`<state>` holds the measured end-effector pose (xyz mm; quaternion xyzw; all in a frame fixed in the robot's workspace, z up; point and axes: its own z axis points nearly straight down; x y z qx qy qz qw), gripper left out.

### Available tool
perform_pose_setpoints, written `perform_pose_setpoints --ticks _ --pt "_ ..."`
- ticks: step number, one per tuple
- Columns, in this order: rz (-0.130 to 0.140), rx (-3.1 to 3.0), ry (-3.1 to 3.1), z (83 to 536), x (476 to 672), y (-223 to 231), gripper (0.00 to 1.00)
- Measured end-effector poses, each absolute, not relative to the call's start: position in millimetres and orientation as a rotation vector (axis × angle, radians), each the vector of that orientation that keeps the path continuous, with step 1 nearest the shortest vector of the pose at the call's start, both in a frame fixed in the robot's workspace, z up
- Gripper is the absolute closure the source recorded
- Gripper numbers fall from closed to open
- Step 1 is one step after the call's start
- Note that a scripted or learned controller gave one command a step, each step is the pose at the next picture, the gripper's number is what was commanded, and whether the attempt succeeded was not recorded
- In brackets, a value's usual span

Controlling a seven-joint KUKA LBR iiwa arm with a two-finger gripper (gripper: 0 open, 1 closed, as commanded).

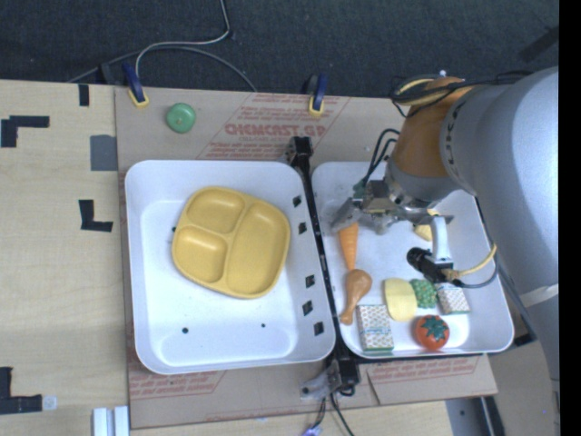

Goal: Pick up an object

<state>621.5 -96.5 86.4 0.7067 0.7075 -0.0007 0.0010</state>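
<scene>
The gripper (356, 209) is seen above the orange carrot (349, 244) in the right bin (495, 330) — its grip cannot be told. Six toy foods are counted there; one yellow tray (231, 241) lies left.

The cardboard sheet (263, 130) bears red mirrored lettering, not clearly readable.

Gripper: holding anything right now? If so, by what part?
Cannot be told. The gripper sits low in the right bin, just above the top of the orange carrot, but nothing shows between its fingers.
</scene>
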Motion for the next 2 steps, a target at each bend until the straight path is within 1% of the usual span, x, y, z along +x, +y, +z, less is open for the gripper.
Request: perform_pose_setpoints --ticks 1,2 --pt "0.001 2.217 2.222 85.9 622.2 -98.8 0.00" --pt "0.000 2.216 2.224 95.5 622.2 -98.8 1.00"
